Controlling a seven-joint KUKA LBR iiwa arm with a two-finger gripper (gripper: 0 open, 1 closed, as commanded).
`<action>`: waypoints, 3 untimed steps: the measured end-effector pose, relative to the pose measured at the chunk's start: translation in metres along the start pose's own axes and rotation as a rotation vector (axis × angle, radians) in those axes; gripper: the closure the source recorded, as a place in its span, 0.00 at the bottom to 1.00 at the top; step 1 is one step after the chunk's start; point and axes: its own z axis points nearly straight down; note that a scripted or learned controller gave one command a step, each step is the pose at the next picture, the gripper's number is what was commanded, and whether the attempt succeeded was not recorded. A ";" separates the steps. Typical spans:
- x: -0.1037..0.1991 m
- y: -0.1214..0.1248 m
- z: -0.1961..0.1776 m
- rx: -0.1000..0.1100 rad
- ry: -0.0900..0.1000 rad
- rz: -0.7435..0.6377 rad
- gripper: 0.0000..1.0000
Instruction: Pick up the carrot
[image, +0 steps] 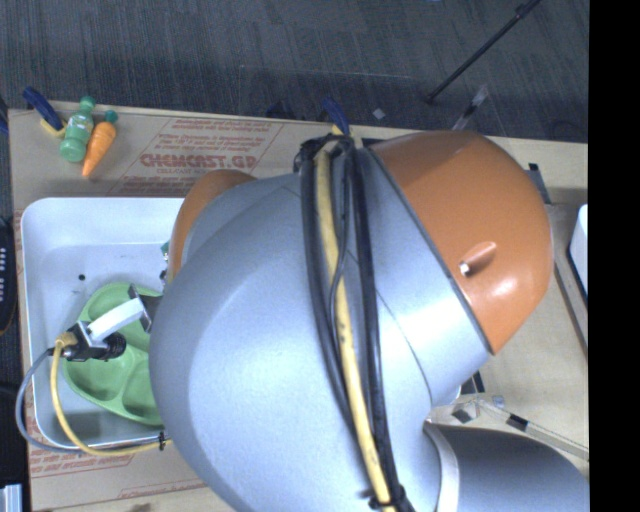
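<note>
The carrot (98, 146) lies on the cardboard (200, 158) outside the white bin (40, 225), beyond its far left corner, touching a green toy (76, 133). Inside that bin sits a green dish (105, 375). The grey arm (300, 350) looms over the bin's right side, hiding whether the gripper is open or closed

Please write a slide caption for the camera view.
Grey robot arm reaches over the left white bin; small orange toy carrot lies outside on brown cardboard.
</note>
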 end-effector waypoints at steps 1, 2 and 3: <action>0.000 -0.001 -0.009 0.000 -0.009 -0.014 1.00; 0.000 -0.001 -0.009 0.000 -0.007 -0.013 0.00; -0.017 0.044 -0.032 0.004 -0.004 0.042 0.00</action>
